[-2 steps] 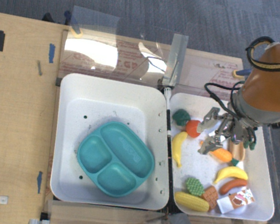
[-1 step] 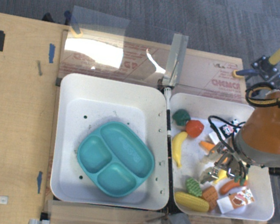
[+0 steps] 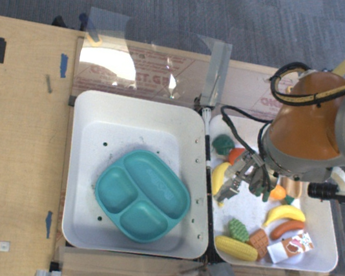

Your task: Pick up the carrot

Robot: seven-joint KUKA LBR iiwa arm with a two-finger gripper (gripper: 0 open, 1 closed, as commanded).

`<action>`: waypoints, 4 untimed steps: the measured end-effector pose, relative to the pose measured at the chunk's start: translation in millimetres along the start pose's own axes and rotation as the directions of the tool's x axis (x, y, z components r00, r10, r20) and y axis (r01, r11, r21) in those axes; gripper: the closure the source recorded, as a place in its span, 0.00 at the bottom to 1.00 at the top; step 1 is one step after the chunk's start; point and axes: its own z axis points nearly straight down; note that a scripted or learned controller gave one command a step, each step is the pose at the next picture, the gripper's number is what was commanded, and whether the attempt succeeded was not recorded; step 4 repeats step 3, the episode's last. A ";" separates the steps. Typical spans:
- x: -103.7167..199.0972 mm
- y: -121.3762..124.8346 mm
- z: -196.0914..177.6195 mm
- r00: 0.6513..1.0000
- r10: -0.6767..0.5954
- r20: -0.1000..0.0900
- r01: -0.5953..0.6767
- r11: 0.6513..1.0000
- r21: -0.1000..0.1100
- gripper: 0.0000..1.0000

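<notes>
While I hang over the right bin (image 3: 326, 255), gripper (image 3: 244, 182) seemingly open, carrot (image 3: 277, 193) at my 3 o'clock, untouched.

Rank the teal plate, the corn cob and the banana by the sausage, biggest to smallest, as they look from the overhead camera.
1. Teal plate, by far the largest.
2 and 3. Corn cob and banana: they look about the same length, and the banana's curve makes it too close to rank.

A divided plate (image 3: 143, 195) lies in the left bin (image 3: 82, 171); toy foods (corn (image 3: 236, 248) nearest) crowd the right bin (image 3: 327, 252).
</notes>
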 end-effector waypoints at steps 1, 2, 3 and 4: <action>-57.0 -37.2 -199.7 0.999 -0.034 0.008 0.034 0.999 0.003 1.00; -29.6 -79.8 12.9 0.999 -0.043 -0.017 0.043 0.999 0.010 1.00; -22.6 -32.4 -9.4 0.996 0.089 -0.003 -0.089 0.996 0.006 1.00; -22.6 -32.4 -9.4 0.996 0.089 -0.003 -0.089 0.996 0.006 1.00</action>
